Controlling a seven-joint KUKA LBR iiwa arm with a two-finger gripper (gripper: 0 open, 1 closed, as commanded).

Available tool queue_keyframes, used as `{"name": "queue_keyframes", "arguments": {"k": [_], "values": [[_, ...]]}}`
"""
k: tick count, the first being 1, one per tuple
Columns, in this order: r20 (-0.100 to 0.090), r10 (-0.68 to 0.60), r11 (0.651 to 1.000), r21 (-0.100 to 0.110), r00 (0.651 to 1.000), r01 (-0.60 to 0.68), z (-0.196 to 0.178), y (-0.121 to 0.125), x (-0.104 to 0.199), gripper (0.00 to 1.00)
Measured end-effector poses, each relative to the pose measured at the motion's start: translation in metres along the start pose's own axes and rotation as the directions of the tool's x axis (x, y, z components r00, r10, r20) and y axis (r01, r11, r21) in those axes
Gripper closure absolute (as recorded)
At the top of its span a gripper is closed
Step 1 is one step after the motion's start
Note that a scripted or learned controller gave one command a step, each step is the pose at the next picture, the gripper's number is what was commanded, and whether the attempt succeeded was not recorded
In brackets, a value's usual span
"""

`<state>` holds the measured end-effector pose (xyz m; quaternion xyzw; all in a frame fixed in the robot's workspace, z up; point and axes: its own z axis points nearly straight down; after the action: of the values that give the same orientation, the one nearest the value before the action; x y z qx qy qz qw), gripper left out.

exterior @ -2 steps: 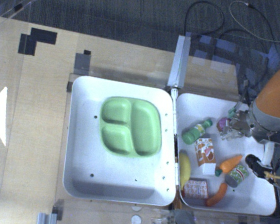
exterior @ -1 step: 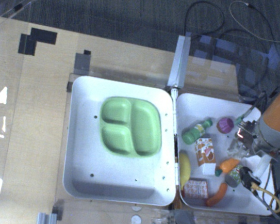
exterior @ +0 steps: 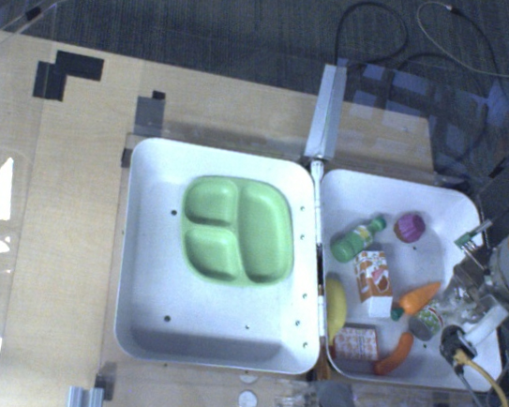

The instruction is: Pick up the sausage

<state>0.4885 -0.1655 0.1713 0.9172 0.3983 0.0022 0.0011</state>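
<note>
So the task looks barely started: the reddish-brown curved sausage (exterior: 394, 354) lies on the floor of the right white shallow bin (exterior: 445, 200), near its front edge, not lifted. The tool (exterior: 457, 296) sits at the bin's right side, above and to the right of the sausage, apart from it. Tool detail is blurry against the wrist hardware, so I cannot tell how wide it stands, and nothing is visibly held. Left to do, as I judge it: travel to the sausage, close on it, lift.

Clutter around the target:
- brown rectangular packet (exterior: 357, 342) just beside the sausage's left end, possibly touching
- orange carrot-shaped toy (exterior: 418, 297) with a small green-and-grey item (exterior: 426, 322) beside it, both between tool and sausage
- yellow banana (exterior: 335, 309) along the bin's left wall
- white carton with red print (exterior: 375, 280) mid-bin
- green bottle (exterior: 357, 240) and small purple round item (exterior: 409, 227) farther back, well apart

The carrot and green item are the likeliest obstruction on the way down; the packet crowds one side of the grasp.

The left white bin (exterior: 137, 323) holds a green three-compartment plastic tray (exterior: 236, 228). Both bins rest on the light wooden table (exterior: 31, 240).
</note>
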Motion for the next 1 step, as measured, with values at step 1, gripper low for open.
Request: {"name": "queue_keyframes", "arguments": {"k": [1], "values": [[0.004, 0.508, 0.861, 0.004, 0.861, -0.508, 0.0756, 0.0046, -0.0068, 1.00]]}}
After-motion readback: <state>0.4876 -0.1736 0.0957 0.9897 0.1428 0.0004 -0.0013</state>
